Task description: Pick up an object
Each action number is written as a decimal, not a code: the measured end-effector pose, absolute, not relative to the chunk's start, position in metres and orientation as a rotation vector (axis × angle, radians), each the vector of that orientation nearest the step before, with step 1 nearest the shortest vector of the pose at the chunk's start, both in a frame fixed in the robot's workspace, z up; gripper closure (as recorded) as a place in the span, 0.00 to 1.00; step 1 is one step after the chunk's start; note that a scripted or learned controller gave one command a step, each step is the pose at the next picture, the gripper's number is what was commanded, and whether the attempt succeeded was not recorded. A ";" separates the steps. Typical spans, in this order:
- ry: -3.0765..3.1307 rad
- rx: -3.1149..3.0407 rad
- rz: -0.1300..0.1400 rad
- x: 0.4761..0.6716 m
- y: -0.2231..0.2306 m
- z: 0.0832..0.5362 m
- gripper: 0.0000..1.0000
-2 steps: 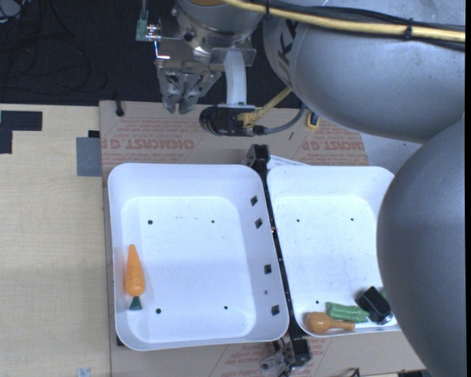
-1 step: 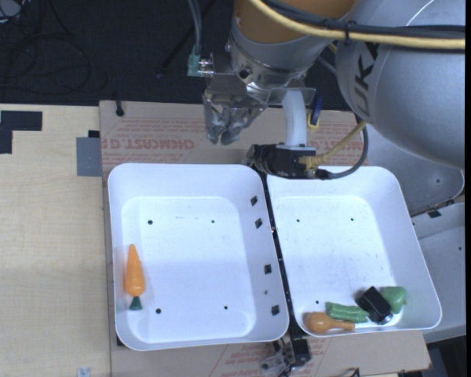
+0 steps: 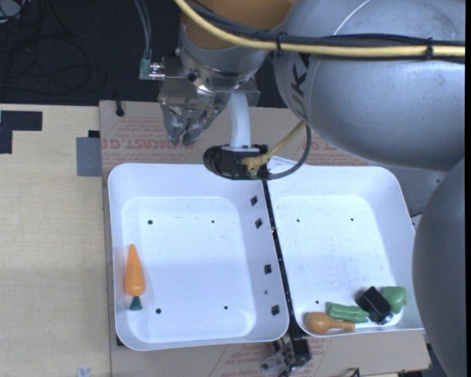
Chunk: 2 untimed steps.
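The big grey robot arm (image 3: 377, 69) fills the upper right. Two shallow white plastic bins (image 3: 180, 332) sit side by side below it. The metal two-finger gripper (image 3: 187, 128) hangs at the upper middle, above the left bin's far edge, fingers close together, holding nothing. The small orange toy carrot (image 3: 133, 272) lies at lower left. I think the reach is just starting: next it must open and go down.
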State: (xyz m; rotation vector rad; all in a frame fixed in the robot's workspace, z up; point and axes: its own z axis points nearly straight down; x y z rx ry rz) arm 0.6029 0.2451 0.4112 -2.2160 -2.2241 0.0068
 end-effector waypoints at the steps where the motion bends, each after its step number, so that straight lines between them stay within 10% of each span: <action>1: -2.219 -2.223 0.003 0.579 0.198 0.456 1.00; 2: -2.226 -2.215 0.001 0.558 0.246 0.484 1.00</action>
